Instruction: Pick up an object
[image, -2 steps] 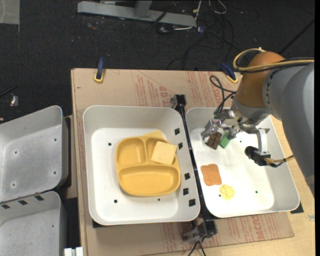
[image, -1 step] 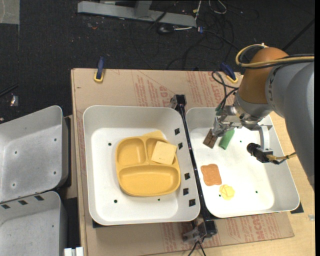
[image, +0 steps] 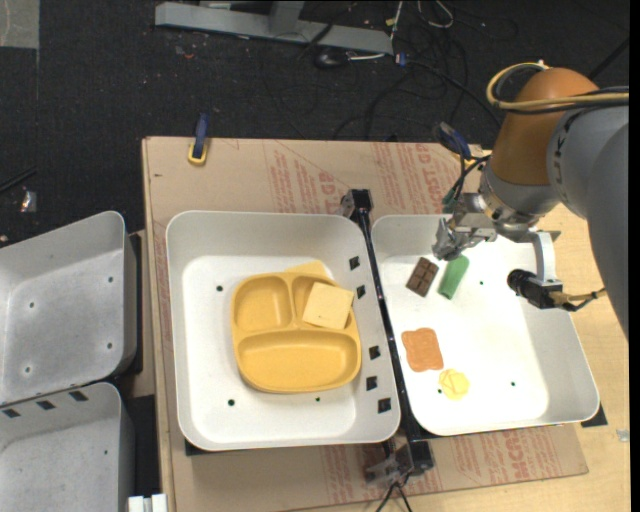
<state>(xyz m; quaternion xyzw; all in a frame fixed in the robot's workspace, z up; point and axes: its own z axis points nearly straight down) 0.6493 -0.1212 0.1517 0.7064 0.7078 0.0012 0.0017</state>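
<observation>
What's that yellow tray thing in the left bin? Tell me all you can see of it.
The yellow tray looks like a moulded plastic divided plate with rounded corners: two small compartments at the back, one long compartment at the front. It lies flat, slightly turned, on the floor of the left bin, near its middle. A pale tan square block rests tilted over its back right compartment, overlapping the rim. Nothing else touches it.
</observation>
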